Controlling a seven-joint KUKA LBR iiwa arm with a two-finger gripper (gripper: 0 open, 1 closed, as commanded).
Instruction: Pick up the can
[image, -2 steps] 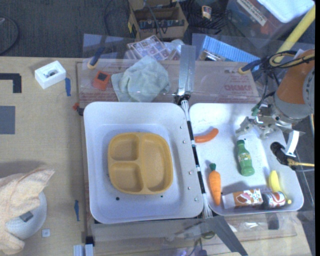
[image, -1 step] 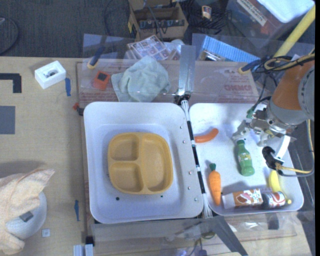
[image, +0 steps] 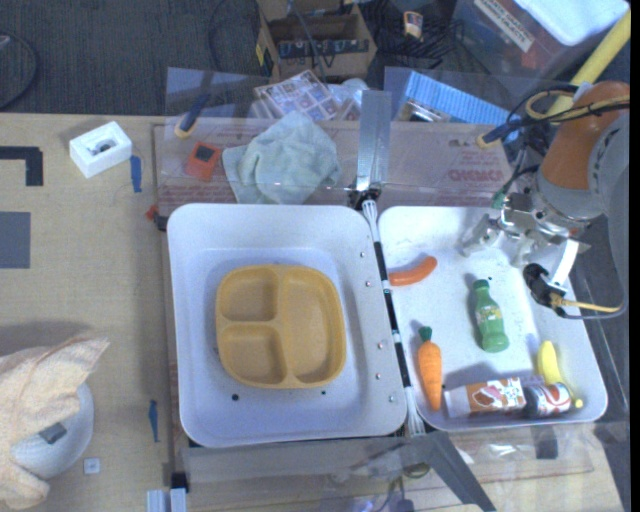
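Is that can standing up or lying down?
Lying down. The can rests on its side along the right bin's front edge, its long side showing.

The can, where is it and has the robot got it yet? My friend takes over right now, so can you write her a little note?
Pincer: up at the far end of the right bin, nothing in it that I can see; whether it is open is hard to tell.
Can: lying on its side along the near edge of the right bin, next to the carrot and below the green bottle.
Done: nothing picked up.
Left: reach the can, grip it, lift it.
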